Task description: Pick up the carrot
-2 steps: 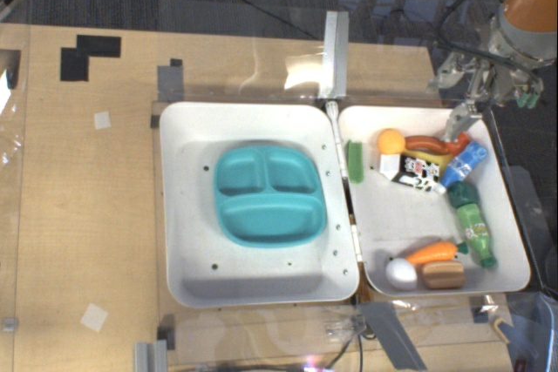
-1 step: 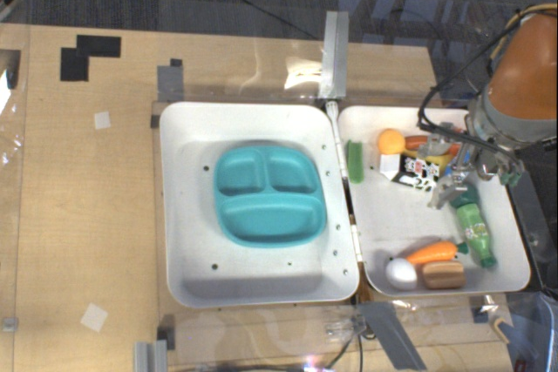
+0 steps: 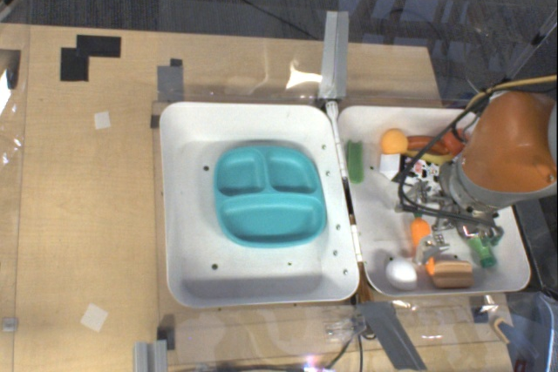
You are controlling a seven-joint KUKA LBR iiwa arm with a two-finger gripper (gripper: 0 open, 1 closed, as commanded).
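The carrot point(image 3: 420, 231) is a small orange piece in the lower middle of the right bin point(image 3: 370, 213); part of it is hidden under the tool. My gripper point(image 3: 433, 246) hangs low right over it, below the grey wrist and the orange band point(image 3: 514, 144) of the arm. Another bit of orange point(image 3: 429, 267) shows just below the gripper, and I cannot tell whether it belongs to the carrot.
Close by in the right bin lie a white egg point(image 3: 402, 273), a brown bread-like block point(image 3: 452, 275), a green piece point(image 3: 482, 253), a green stick point(image 3: 355, 161), an orange ball point(image 3: 393, 140) and a red-orange item point(image 3: 429, 144). A teal divided plate point(image 3: 266, 194) sits in the left bin point(image 3: 187, 187).
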